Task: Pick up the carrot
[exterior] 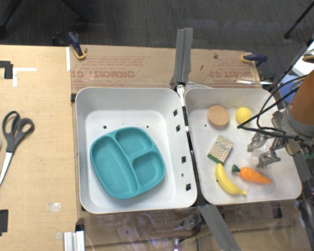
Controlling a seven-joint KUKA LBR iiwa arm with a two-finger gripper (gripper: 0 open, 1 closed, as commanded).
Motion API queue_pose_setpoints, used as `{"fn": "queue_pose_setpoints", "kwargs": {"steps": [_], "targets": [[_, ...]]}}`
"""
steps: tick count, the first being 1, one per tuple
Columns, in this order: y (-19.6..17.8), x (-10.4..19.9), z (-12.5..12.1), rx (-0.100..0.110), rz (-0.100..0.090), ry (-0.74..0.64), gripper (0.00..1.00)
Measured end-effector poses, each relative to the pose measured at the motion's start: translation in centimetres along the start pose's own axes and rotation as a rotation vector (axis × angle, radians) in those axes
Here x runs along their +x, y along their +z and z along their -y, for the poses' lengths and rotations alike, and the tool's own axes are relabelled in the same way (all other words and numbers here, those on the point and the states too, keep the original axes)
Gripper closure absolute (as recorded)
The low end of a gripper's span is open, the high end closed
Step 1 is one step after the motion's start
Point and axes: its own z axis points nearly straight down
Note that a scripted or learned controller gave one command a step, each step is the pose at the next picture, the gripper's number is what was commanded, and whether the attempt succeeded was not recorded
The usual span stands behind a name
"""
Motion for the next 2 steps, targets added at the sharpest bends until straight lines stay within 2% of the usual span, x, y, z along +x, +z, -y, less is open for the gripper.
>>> {"fn": "queue_pose_setpoints", "kwargs": {"steps": [1, 2], "targets": [[-7.1, -1.6, -5.8, -0.011, -0.011, -0.106, 1.0], [-10.8, 2.5, -4.8, -0.011, -0.011, -0.203, 1.0]]}}
